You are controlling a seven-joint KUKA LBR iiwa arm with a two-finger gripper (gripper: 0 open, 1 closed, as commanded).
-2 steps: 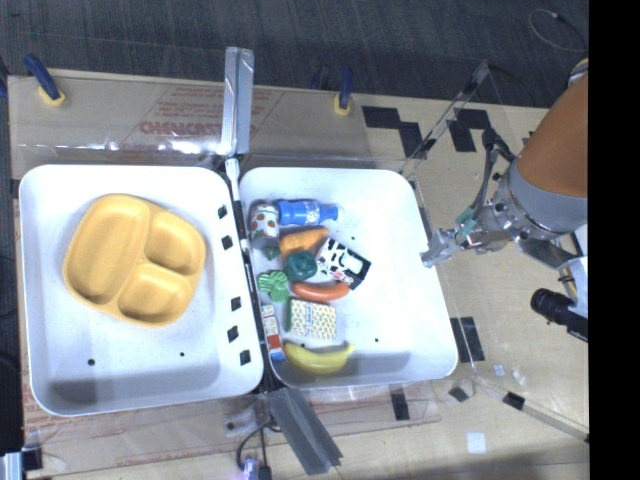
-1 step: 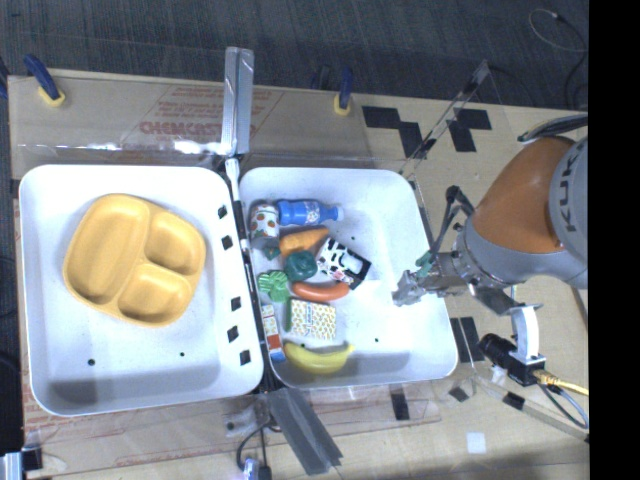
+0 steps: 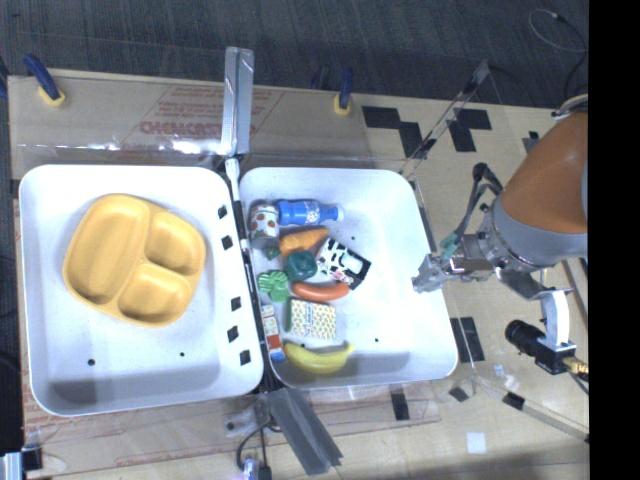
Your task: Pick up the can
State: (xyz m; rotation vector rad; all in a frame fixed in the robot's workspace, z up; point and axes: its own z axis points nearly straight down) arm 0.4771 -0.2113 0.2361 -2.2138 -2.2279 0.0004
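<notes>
The can (image 3: 263, 221) is small, with a white, red and brown label, and lies at the upper left of the right bin (image 3: 400, 208), beside a blue bottle (image 3: 306, 212). My gripper (image 3: 430, 274) hovers over the right rim of that bin, far to the right of the can, touching none of the objects. Nothing shows in its grasp.
Packed along the right bin's left side are an orange carrot (image 3: 303, 240), a teal item (image 3: 300, 264), a black-and-white cow-patterned item (image 3: 344, 262), a red sausage (image 3: 320, 291), a patterned box (image 3: 312, 318) and a banana (image 3: 317, 356). The left bin (image 3: 60, 368) holds a yellow divided tray (image 3: 135, 258).
</notes>
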